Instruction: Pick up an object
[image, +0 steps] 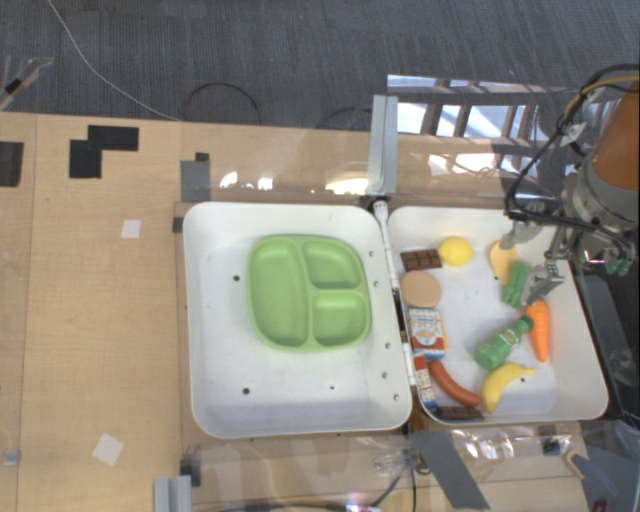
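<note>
The gripper (530, 262) hangs over the right bin's (590, 392) far right corner, fingers spread, gripping nothing; the carrot (540, 329) lies just near of it; a green sectioned plate (305, 292) sits in the left bin (215, 390)

Bright, even overhead light. Hard white glare on clear panel (340, 185) behind bins and on metal frame (460, 115). Soft, short shadows under green tray (305, 290). Mild softness throughout; arm (610, 140) at right edge blurred.
</note>
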